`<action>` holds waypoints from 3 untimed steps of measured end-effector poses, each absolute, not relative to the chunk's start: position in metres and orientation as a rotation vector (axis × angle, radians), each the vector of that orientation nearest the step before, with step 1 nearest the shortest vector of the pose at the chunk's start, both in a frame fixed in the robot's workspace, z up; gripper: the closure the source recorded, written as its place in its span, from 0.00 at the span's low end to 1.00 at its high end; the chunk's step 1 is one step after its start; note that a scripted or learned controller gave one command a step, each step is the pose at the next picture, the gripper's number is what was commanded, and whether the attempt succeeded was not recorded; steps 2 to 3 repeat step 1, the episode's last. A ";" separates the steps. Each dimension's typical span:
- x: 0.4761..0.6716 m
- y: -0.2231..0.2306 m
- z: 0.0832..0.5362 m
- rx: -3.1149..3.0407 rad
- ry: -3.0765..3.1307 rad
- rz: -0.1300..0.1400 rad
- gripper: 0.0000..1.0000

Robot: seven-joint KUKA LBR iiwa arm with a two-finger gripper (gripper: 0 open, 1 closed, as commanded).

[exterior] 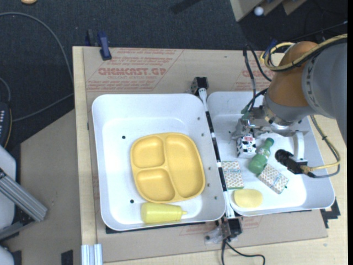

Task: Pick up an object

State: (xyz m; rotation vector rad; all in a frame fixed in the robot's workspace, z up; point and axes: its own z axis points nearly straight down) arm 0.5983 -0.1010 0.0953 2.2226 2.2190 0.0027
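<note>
front edge, left bin: one yellow squeeze bottle (161, 212) lying on its side, just below the tray
left bin (105, 148): one yellow divided tray (167, 166), three compartments, flat in the middle
front edge, right bin: one pale yellow oval piece (247, 197) in the near corner
right bin (320, 195): two patterned packets, one (233, 174) by the divider, one (274, 178) further right, well apart
middle, right bin: one green bottle (260, 158) tilted, lying between the packets; one small black-and-white toy (246, 144) just beside its top end
claw (246, 130): low over the far half of the right bin, right above the toy; fingers hidden by the wrist and cables, open or closed cannot tell
arm (300, 81): one, grey with orange band, reaches in from the right
target guess: toy or green bottle, both sit under the claw, nothing seen between the fingers
step: descend and grasp, likely not done yet
how to do it well: centre on one item only, toy and bottle are near touching so a wide grab may nudge both; close across the bottle's narrow side; lift straight up, clear of the bin wall
counts: bins two, tray one, bottles two, packets two, toy one, oval one
</note>
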 end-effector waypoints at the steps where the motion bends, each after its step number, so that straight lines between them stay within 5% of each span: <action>1: 0.596 -0.028 0.185 2.219 2.223 0.002 1.00; 3: 0.596 -0.028 0.185 2.219 2.223 0.002 1.00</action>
